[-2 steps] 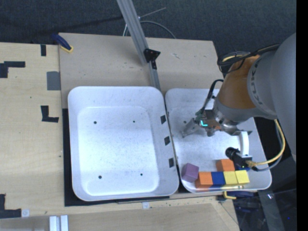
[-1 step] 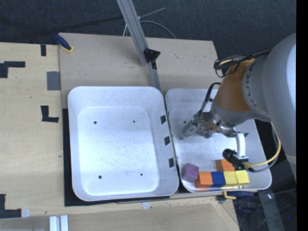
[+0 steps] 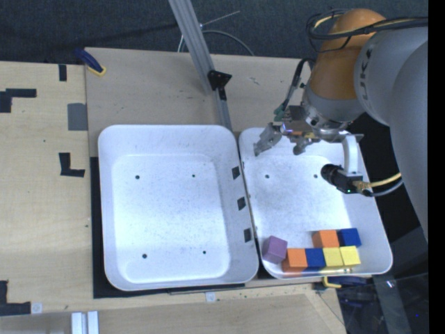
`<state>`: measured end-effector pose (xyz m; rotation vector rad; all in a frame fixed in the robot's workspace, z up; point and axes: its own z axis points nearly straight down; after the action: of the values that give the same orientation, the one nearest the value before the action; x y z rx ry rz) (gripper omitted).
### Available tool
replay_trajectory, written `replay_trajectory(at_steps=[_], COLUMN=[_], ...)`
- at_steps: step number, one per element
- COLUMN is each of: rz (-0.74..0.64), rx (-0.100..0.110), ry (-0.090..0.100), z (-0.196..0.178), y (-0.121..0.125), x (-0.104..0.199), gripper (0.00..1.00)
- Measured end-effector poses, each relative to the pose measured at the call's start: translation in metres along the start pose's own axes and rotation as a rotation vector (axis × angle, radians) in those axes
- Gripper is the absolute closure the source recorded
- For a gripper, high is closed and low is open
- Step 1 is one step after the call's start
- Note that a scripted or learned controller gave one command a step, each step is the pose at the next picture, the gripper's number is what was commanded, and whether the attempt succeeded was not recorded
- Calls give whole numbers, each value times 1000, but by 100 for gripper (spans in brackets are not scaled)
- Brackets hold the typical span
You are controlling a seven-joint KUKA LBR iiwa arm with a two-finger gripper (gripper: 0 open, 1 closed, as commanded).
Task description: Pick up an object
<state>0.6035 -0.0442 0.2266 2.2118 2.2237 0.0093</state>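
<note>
Several small blocks lie along the near edge of the right bin (image 3: 361, 207). A purple block (image 3: 275, 248) sits at the left of the group. Beside it run an orange block (image 3: 297, 257), a blue block (image 3: 314, 257) and two yellow blocks (image 3: 341, 256). Behind those sit another orange block (image 3: 325, 239) and another blue block (image 3: 349, 237). My gripper (image 3: 281, 145) hangs over the far left corner of the right bin, well away from the blocks. It is open, with nothing between its fingers.
The left bin (image 3: 111, 186) stands beside the right one, their rims touching. A slanted metal pole (image 3: 198, 44) runs from the top down to the bins' far shared corner. Cables (image 3: 379, 183) hang off the wrist over the right bin's right side.
</note>
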Motion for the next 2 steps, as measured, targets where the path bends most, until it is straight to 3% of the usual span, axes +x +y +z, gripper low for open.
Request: replay_trajectory(at_steps=[1, 2], rz=[-2, 2], rx=[5, 8], ry=[2, -1], z=[-47, -53], y=[-39, -26], x=[59, 56], gripper=[0, 0])
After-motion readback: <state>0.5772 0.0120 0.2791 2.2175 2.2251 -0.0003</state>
